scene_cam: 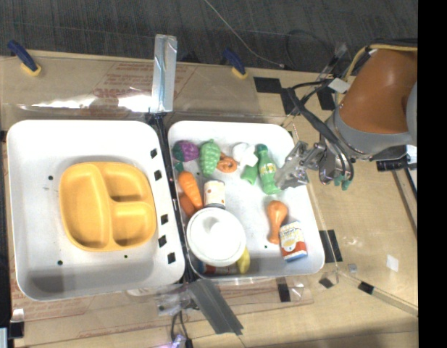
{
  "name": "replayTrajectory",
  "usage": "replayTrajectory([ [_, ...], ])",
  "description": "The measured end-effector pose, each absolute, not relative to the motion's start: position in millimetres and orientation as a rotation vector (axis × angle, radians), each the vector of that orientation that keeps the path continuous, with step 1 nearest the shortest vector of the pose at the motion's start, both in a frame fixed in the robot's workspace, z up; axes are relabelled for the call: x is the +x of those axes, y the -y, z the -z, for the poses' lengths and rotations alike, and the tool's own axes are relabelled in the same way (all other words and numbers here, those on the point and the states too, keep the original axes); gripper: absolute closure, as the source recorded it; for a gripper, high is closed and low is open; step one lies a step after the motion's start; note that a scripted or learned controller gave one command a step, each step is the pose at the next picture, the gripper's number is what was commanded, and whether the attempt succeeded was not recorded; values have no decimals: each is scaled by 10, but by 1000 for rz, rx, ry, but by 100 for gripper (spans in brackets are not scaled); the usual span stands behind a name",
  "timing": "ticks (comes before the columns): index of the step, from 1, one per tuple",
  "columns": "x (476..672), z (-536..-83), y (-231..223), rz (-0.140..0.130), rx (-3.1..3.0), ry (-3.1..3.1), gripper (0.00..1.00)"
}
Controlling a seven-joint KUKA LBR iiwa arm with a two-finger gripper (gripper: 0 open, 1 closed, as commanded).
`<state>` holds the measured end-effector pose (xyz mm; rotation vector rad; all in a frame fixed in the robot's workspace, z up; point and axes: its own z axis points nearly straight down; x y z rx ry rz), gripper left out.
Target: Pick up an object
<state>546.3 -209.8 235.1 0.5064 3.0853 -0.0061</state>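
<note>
So all the toy food is dumped in the right bin (304,230), which is why I'm parked at its right rim. The green bottle (266,170) sits just inside the rim from my gripper (292,171), a drumstick (276,217) below it, and a carrot (190,188) further in. My wrist hangs over the rim, tilted inward. Honestly can't tell whether my fingers are spread or closed; nothing's visibly between them.

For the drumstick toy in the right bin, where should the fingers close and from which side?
Probably the narrow shaft of the drumstick, from straight above, fingers closing across its width. It lies flat, fat end toward the green bottle, thin end toward the small carton. The shaft has bare bin floor on its left; the carton crowds the lower tip.
</note>
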Motion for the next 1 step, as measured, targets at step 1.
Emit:
replayTrajectory([
  [1, 5163, -1765, 2097, -1, 478, -3107, 100],
])
